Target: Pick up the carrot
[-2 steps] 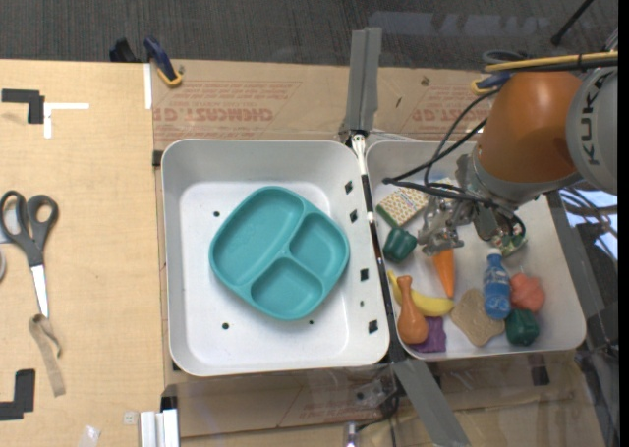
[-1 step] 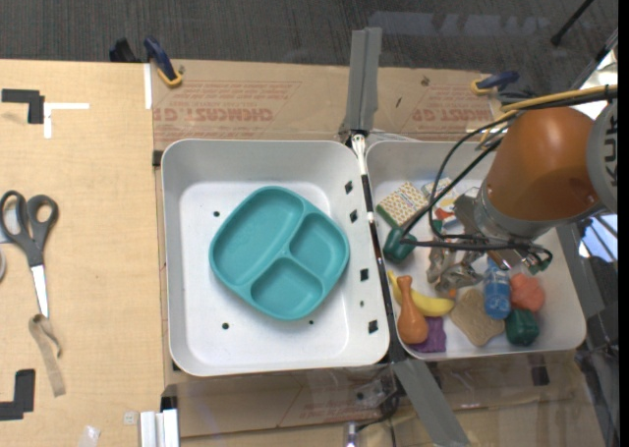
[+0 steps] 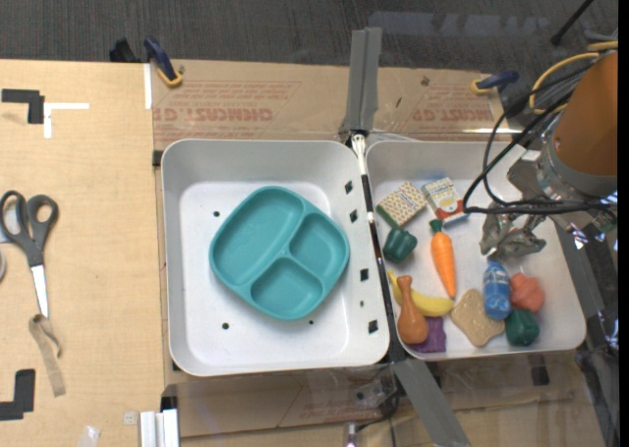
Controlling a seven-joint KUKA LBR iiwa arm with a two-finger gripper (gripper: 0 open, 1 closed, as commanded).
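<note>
In the right bin [image 3: 565,337], toward its right side, the gripper [image 3: 509,239] hangs on the grey arm with the orange band [image 3: 595,126] above it. The metal fingers are a dark tangle against the white floor, and whether they are spread or closed cannot be told from this angle; nothing is seen between them. Black and yellow cables [image 3: 521,111] loop from the arm across the bin's upper right corner.

The carrot [image 3: 444,260] lies just left of the gripper, apart from it, orange with a green top pointing toward the far wall. It lies roughly lengthwise down the bin, free of the arm.

Directly below the gripper a small blue bottle [image 3: 496,290] rests, with a red-orange round fruit [image 3: 528,292] beside it and a dark green item [image 3: 522,327] near the front wall. A slice of bread [image 3: 476,317] lies at the bottle's left. A banana [image 3: 423,296] lies below the carrot's tip, next to a brown pear-shaped piece [image 3: 412,322] and something purple [image 3: 434,337], possibly a grape cluster.

Farther up, a green pepper [image 3: 398,242] sits left of the carrot, a cracker box [image 3: 402,202] above it, and a small carton [image 3: 441,194] near the far wall.

The left bin [image 3: 187,239] holds a teal divided plate [image 3: 279,251]. On the wooden bench at far left lie scissors [image 3: 30,239].
</note>
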